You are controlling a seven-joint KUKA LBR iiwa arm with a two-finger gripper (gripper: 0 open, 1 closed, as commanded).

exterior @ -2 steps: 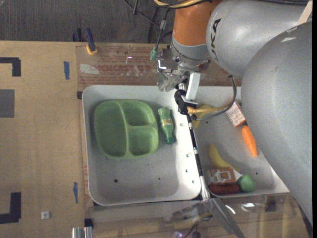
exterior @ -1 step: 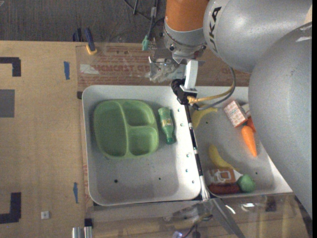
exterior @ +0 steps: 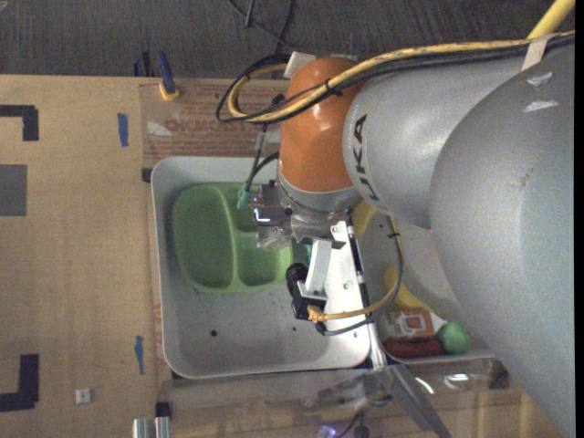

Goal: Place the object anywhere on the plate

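Observation:
A green divided plate lies in the upper left part of the left white bin. My gripper hangs under the orange wrist band, over the plate's right edge near its smaller compartments. The wrist and the gripper body cover what is beneath, so I cannot make out any object held there. Loose objects lie in the right bin: a green round fruit, a red sausage-like piece and a yellow piece partly behind the arm.
The big grey arm covers most of the right bin. A black cable fitting with an orange tip hangs off the wrist above the left bin's floor. Cardboard with blue tape marks spreads to the left.

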